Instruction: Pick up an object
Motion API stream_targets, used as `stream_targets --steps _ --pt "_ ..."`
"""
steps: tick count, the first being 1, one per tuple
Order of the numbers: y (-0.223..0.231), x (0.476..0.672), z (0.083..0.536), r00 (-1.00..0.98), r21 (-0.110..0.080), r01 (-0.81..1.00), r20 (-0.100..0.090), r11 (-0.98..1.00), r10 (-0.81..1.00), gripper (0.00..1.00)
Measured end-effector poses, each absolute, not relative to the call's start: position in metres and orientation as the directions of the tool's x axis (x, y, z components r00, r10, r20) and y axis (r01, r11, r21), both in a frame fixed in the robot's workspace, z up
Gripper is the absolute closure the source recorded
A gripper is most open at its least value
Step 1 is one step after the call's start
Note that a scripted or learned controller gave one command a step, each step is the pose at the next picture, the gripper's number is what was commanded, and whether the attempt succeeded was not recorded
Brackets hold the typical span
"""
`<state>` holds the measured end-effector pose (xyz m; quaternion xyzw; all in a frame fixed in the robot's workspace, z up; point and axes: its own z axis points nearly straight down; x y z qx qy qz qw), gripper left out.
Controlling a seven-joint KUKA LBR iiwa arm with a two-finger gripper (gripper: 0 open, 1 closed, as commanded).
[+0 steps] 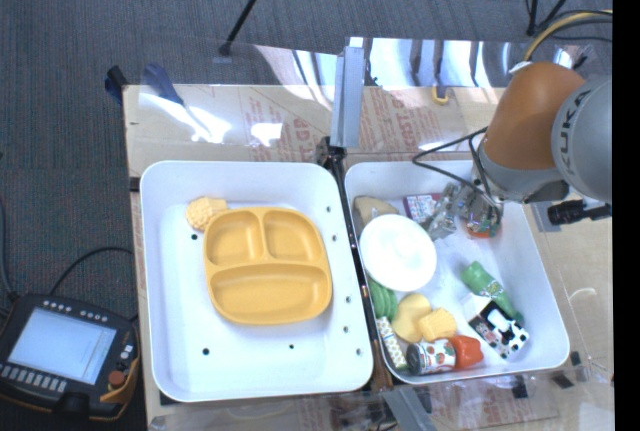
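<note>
Plastic toys (437, 324): small and light, a bit slippery, piled in the right bin (545, 284).
Gripper (462, 210): low near the bin's back; open or shut, I cannot tell.
Best hold: squeeze a toy's middle.

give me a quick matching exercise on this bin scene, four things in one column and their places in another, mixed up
Things:
1. yellow divided tray
2. white round plate
3. black and white cow toy
4. gripper

Places:
A. near right corner of the right bin
B. middle of the left bin
C. over the far part of the right bin
D. left part of the right bin, close to the divide between the bins

Pairs: 1-B, 2-D, 3-A, 4-C
</note>
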<state>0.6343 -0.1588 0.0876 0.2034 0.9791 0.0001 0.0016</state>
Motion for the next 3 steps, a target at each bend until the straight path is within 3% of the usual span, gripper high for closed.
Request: stream_targets --steps 1,2,3 --pt "-0.159 0.634 0.088 -0.917 0.0 0.398 -0.002 0.917 0.398 0.0" --pt "-0.184 0.581 0.087 -0.899 0.0 0.438 0.0 0.899 0.438 0.0" --pt "-0.18 0.52 0.087 -0.888 0.0 0.459 0.001 0.888 0.459 0.0"
